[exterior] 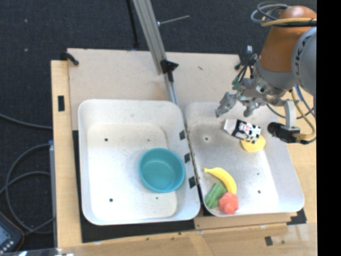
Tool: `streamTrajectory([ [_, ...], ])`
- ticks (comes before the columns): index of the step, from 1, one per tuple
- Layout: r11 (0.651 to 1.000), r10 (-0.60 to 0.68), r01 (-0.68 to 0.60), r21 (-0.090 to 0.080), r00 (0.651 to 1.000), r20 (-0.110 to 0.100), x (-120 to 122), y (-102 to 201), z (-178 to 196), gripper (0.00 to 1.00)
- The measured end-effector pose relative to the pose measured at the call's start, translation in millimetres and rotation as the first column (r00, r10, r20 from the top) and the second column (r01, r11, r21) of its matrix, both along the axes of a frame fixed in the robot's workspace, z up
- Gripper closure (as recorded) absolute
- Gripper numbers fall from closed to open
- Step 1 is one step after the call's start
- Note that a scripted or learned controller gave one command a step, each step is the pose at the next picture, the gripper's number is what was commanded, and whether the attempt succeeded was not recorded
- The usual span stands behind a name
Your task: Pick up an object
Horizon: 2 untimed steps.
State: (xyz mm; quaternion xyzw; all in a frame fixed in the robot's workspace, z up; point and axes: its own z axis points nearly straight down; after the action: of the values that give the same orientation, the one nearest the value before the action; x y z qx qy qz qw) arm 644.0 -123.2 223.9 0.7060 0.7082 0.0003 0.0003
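Banana (222,178) lies diagonally, tip toward lower right; fingers (224,105) spread apart, holding nothing.

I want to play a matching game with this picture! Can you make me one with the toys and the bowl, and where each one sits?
Things:
1. blue bowl
2. banana
3. red toy
4. cow-patterned toy

Places:
A. at the near edge of the right bin, beside the green toy
B. in the left bin
C. far part of the right bin, just below the tool
D. in the right bin, just above the green and red toys

Pairs: 1-B, 2-D, 3-A, 4-C
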Motion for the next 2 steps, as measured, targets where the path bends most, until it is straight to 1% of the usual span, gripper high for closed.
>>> streamTrajectory([
  [1, 1.000, 0.000, 0.000, 0.000, 1.000, 0.000, 0, 0, 0, 0.00],
  [2, 1.000, 0.001, -0.001, -0.002, 1.000, -0.005, 6, 3, -46, 0.00],
])
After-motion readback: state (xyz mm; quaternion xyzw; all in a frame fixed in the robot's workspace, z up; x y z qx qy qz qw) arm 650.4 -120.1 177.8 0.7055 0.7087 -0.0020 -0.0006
